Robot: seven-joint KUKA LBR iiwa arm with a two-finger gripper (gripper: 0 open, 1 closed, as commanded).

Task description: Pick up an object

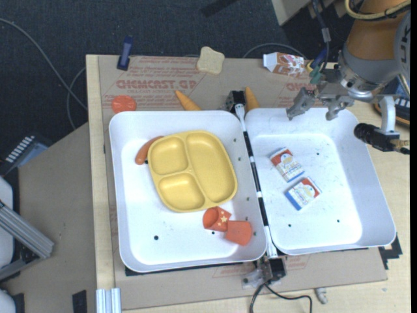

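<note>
Here my jaws (317, 107) hang spread wide with nothing between them, over the far rim of the right bin (365, 194), the two fingers (300, 103) splayed apart above the white edge. The table (163, 83) stretches away from my jaws toward the left of the view, its brown board printed with red lettering. The right bin lies directly below and in front of my jaws; the left bin (130, 220) sits touching it, off to the side. In that left bin, well apart from my jaws, rests a yellow divided plate (192, 170) with three compartments. A sausage-like orange piece (143, 151) pokes out from under the plate's far-left edge, and two red-orange toy pieces (227, 225) lie just beside the plate's near corner; what they are I can only guess at from this height. Below my jaws, in the right bin, lie two small cartons: the red and white carton (286, 163) nearer to me, the blue and white carton (302, 193) just beyond it, close but apart. Behind my jaws on the table sits a small crumpled packet (284, 62), and farther off a slice of toy bread (210, 60).
</note>
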